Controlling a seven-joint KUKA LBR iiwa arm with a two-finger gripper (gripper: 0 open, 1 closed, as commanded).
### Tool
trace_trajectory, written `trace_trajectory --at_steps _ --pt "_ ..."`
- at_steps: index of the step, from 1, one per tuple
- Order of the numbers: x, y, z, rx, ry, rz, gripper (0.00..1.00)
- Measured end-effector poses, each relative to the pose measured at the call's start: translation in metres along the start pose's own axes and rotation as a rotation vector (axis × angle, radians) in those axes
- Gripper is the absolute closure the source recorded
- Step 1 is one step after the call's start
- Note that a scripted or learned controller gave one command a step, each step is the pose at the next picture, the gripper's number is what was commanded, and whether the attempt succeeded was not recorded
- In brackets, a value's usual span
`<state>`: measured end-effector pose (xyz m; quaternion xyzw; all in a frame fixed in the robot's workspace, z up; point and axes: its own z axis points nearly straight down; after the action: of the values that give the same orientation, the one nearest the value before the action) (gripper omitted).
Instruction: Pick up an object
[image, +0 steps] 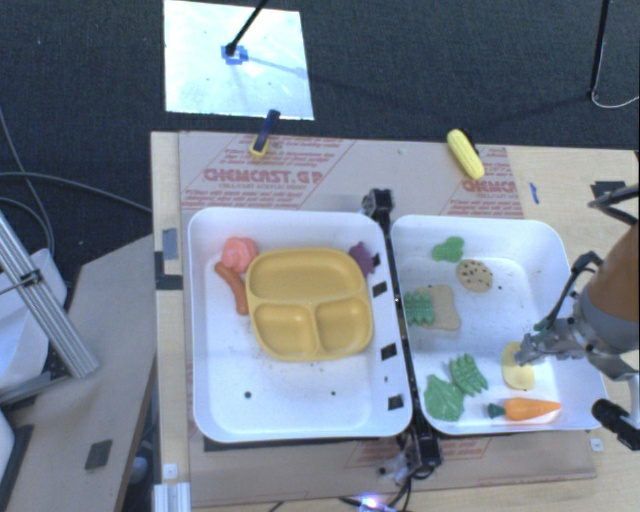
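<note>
In the right-hand shallow white plastic bin (545, 240), close to its right wall, the gripper (535, 350) hangs low over a pale yellow round toy piece (518, 372), seemingly lined up for a pick; whether it is spread or pressed together I cannot tell. An orange toy carrot (532, 408) lies just beside that piece, loose on the bin floor.

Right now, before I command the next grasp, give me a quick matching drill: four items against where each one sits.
Items:
1. yellow tray
2. carrot
3. corn cob
4. cookie

Places:
A. on the bench, outside both bins
B. left bin
C. right bin, near front edge
D. right bin, toward the back

Pairs: 1-B, 2-C, 3-A, 4-D
</note>
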<state>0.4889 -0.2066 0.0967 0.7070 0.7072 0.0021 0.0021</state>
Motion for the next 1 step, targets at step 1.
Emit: trace_trajectory --at_steps 1 --pt "0.0760 0.0609 -0.0425 -0.003 0.002 -0.013 1.00"
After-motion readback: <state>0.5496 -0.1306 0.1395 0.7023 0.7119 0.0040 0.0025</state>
